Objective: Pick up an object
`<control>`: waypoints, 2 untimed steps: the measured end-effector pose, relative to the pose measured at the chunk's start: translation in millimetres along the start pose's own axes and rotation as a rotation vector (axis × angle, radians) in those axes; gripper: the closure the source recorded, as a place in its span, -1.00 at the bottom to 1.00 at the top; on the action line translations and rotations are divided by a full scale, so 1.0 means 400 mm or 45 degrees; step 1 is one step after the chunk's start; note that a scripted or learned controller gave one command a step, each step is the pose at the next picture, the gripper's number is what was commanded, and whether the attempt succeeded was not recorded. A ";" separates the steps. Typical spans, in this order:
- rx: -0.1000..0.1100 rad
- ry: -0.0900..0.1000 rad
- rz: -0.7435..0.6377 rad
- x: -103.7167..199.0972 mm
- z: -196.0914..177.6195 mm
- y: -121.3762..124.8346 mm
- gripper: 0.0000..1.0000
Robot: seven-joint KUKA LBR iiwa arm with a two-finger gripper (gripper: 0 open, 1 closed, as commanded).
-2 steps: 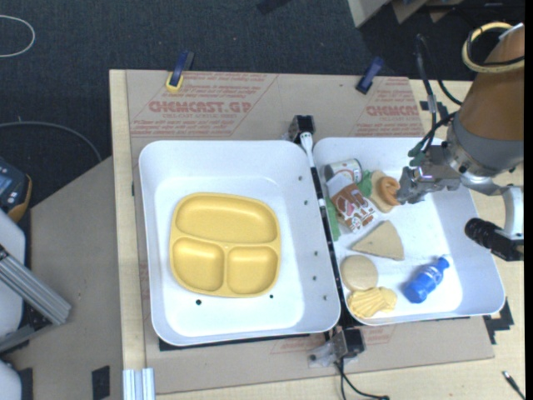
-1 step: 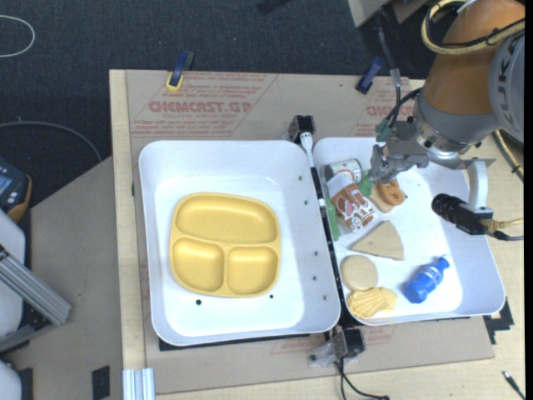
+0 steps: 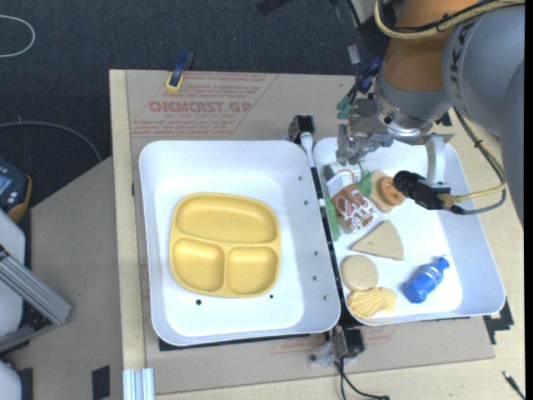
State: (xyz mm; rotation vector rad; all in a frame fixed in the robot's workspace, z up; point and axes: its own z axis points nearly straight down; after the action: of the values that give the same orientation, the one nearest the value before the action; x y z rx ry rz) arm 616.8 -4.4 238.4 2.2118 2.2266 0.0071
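My gripper [image 3: 353, 151] hangs over the far left corner of the right bin [image 3: 470, 248], just above a brown, red and green snack packet [image 3: 352, 207]. A small tan ring-shaped pastry [image 3: 387, 191] lies right of the packet. Nearer the front are a tan wedge of bread [image 3: 380, 242], a round beige biscuit [image 3: 360, 271], a yellow crinkled snack [image 3: 371, 302] and a small blue bottle [image 3: 425, 279]. The wrist hides what is directly under the gripper.
The left bin [image 3: 158, 223] holds a yellow divided tray [image 3: 225, 242]. A black clip [image 3: 301, 128] sits at the far end of the wall between the bins. A black plug and cable [image 3: 420, 190] hang from the wrist over the right bin.
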 end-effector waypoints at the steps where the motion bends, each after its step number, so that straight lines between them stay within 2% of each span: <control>1: 0.002 0.001 0.001 0.131 0.026 0.040 1.00; 2: 0.010 -0.002 0.006 0.126 0.047 0.042 1.00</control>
State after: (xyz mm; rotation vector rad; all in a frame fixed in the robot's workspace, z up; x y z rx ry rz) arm 633.4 46.1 219.7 2.2204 2.2242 -0.0031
